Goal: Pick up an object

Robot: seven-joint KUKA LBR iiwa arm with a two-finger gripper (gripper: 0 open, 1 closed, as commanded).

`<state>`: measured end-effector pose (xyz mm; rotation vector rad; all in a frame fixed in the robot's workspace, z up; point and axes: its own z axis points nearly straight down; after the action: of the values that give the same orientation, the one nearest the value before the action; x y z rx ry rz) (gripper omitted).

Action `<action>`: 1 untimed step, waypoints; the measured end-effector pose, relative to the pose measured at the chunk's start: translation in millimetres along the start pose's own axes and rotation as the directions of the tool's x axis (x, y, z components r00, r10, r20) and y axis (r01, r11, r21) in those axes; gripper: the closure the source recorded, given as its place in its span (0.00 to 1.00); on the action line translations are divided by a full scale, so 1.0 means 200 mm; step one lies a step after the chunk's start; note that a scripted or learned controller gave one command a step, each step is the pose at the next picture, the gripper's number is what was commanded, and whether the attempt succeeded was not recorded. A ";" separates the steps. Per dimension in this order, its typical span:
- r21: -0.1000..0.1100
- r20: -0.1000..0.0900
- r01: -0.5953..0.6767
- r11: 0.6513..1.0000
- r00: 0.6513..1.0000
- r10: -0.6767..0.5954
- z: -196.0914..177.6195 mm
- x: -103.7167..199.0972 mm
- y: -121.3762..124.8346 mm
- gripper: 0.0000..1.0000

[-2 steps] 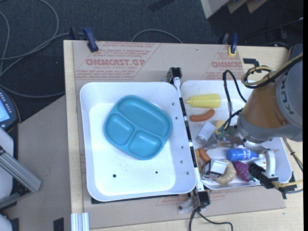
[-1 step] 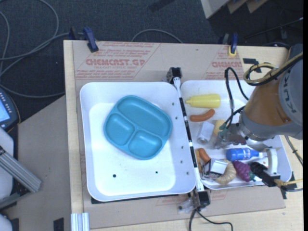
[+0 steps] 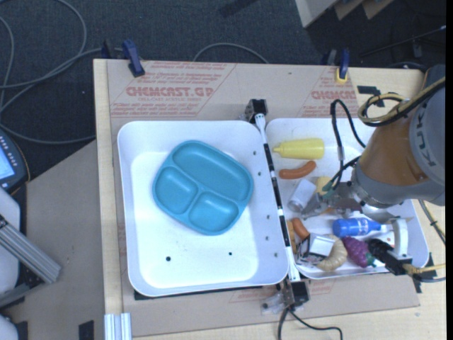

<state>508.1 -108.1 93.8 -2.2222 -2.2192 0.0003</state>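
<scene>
Two bins w/ us working lower right of frame: we're judging the approach step, gripper (image 3: 327, 200) hovering amid clutter in the right bin (image 3: 419, 236), near the blue bottle (image 3: 356, 227) at lower right, grip state unreadable, next needing descent onto one item.

One fixed camera above the bench (image 3: 106, 190), slanted down over both white bins (image 3: 134, 211), moderately far

Toys (image 3: 333, 241) crowded beneath arm (image 3: 396, 163)
</scene>
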 end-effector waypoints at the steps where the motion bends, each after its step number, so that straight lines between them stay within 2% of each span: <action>1: 0.001 0.000 0.001 1.000 1.000 -0.001 0.05 0.02 -0.02 0.00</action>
<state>503.2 -104.7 84.0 -2.2204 -2.2196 0.0013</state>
